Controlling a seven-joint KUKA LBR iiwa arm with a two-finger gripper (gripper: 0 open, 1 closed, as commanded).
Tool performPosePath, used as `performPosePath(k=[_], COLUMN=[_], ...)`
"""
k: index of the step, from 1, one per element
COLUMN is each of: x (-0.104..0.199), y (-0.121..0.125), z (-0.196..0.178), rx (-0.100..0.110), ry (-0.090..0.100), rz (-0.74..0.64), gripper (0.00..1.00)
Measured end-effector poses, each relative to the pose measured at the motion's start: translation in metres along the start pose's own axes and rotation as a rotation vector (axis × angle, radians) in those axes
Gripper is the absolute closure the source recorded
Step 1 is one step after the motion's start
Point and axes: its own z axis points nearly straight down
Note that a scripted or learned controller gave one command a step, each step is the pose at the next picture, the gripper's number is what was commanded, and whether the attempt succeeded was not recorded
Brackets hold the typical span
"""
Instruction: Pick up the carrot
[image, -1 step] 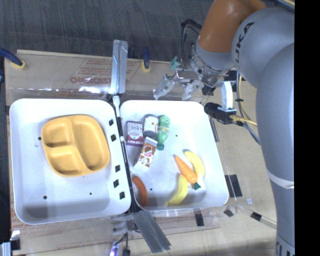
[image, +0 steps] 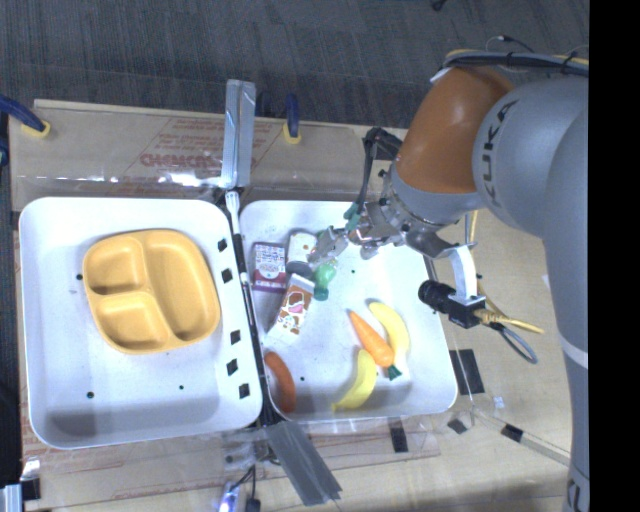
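**Carrot's sitting near-right, pincer hanging up at the far side**

Camera view: the short orange carrot with a green stub (image: 372, 341) lies slanted in the right-hand shallow white bin (image: 430, 395), touching the curved yellow banana (image: 380, 356). The pincer (image: 340, 240) hovers well apart from it, over the small printed packets (image: 283, 285). I'd swing it nearer and rightward, line up across the carrot's narrow width, and avoid snagging the banana. Can't tell if the pincer is open or closed; it's a cluttered blur. The packet labels are unreadable too.
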Motion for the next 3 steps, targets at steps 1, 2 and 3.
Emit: performPosePath(k=[1, 2, 3], x=[-0.056, -0.102, -0.096], y=[-0.062, -0.04, -0.065], z=[-0.007, 0.08, 0.133], rx=[-0.002, 0.0, -0.006], ry=[0.0, 0.001, -0.002], rz=[-0.186, -0.33, -0.438], gripper=[0.0, 0.0, 0.0])
